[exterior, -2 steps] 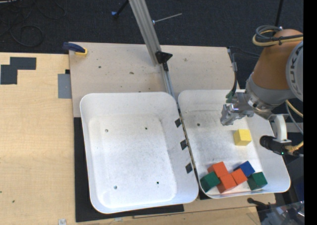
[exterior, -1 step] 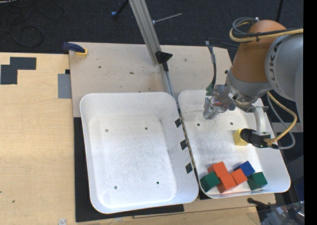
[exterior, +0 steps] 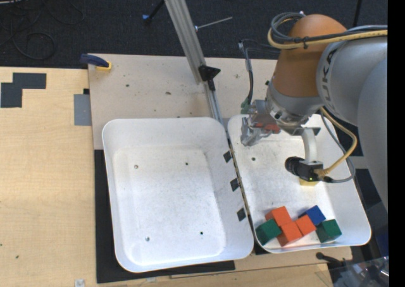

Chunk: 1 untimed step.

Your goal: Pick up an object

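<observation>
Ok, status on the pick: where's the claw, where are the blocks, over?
Claw over far end of right white bin, nothing seen in it. Small orange, green and blue cube blocks clustered at near end, apart from claw. Path between looks bare.

Cluster of small blocks (exterior: pixel 296 224), orange, green and blue, lying bunched and touching in the right bin's near corner, well apart from the fingers (exterior: pixel 248 135), toward the camera.
</observation>
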Each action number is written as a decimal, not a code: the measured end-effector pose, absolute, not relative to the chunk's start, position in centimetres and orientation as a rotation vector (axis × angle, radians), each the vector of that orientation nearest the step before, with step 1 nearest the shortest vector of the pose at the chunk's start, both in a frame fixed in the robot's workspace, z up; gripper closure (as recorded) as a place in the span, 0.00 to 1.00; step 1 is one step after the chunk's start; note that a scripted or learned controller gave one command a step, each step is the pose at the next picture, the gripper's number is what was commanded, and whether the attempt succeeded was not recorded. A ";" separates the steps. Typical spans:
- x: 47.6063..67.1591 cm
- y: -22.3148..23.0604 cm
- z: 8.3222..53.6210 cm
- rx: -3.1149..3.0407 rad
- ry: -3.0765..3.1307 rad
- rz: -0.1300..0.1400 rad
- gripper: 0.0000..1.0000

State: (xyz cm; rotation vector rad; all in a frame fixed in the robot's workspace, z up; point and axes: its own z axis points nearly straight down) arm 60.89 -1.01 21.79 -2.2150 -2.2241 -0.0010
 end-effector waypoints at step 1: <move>61.5 4.4 23.1 -2.214 -2.225 -0.001 1.00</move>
